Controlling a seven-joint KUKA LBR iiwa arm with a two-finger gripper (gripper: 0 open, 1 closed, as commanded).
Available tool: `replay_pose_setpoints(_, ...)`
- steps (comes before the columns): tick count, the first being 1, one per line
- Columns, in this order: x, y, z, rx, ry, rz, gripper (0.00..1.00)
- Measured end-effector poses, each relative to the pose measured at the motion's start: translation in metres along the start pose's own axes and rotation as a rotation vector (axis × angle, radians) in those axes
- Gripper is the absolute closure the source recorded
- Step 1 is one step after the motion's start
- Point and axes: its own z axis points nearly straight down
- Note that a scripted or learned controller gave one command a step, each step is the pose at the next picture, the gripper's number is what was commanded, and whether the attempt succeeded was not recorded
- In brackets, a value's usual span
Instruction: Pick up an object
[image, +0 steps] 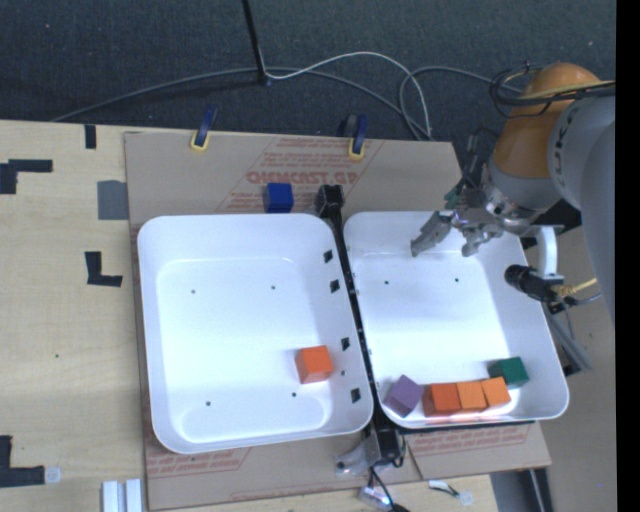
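The gripper hangs over the far edge of the right bin, its two fingers spread apart with nothing between them. Along that bin's near edge lie a purple block, two orange blocks, a lighter orange block and a green block toward the near right corner. In the left bin, a lone orange cube sits near the near right corner. A blue block rests on the cardboard beyond the left bin's far edge.
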Motion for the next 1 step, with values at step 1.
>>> replay_pose_setpoints(1, -0.0095, -0.0011, 0.0501, -0.001, 0.0, 0.001, 0.0)
